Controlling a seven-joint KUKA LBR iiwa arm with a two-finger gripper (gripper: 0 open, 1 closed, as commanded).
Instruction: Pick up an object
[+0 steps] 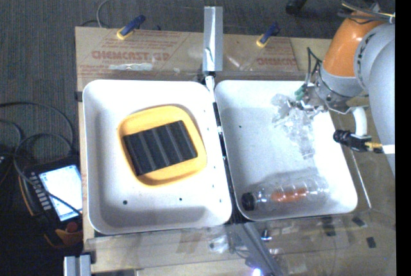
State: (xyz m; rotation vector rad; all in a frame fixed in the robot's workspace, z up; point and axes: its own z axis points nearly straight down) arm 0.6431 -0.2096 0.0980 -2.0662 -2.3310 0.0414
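The left bin point(103, 204) holds a yellow pad with a black ribbed centre point(162, 144), lying flat in the middle. In the right bin point(244, 101), a clear plastic bottle with orange contents point(286, 193) lies on its side along the front wall. A crumpled clear plastic piece point(294, 124) sits toward the back right of that bin. My gripper point(304, 100) reaches in from the right and sits low at the upper edge of the crumpled plastic, seemingly touching it. The dark gripper body and the clear plastic blur together there.
A metal post point(212, 37) stands behind the divider between the bins. Blue-and-yellow clamps point(130, 26) point(268, 34) sit on the cardboard at the back. A tablet and cables point(54, 188) lie on the floor to the left.
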